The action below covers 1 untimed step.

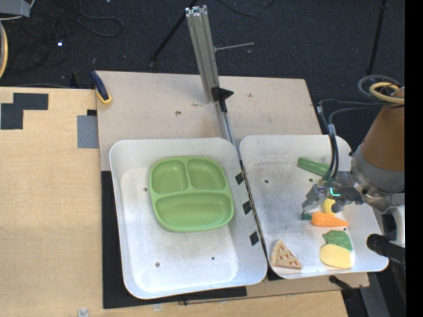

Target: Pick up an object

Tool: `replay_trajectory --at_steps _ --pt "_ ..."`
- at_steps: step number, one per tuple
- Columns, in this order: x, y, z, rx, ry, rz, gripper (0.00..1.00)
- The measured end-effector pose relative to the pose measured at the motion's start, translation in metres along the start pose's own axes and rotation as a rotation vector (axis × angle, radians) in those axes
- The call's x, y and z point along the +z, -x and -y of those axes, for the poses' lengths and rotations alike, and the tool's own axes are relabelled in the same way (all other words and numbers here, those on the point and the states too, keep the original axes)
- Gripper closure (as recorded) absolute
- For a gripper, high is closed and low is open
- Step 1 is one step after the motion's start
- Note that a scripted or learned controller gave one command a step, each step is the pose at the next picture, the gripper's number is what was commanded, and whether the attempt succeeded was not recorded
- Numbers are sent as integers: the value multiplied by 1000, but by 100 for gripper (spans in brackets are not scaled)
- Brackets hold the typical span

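With its grip state impossible to tell, the end effector point(320, 202) should centre over the orange carrot point(328, 220) before closing.

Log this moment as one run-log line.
tool: low in right bin | beside: toy carrot | green divided plate: left bin | pick: not confirmed

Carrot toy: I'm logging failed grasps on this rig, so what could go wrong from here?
1. The gripper is low beside the carrot, so it may push it away rather than close on it.
2. A yellow piece lies against the carrot, so both may get caught together.
3. The carrot is close to the right bin's front-right part, near the yellow-green toy; a nudge could crowd them.
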<state>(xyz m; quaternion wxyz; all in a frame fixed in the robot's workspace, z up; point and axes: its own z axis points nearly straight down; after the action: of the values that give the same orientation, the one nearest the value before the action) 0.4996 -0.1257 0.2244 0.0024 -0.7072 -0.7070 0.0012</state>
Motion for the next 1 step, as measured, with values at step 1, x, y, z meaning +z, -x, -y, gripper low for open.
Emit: replay_trajectory --at_steps 1 --pt "0 0 0 0 1 0 0"
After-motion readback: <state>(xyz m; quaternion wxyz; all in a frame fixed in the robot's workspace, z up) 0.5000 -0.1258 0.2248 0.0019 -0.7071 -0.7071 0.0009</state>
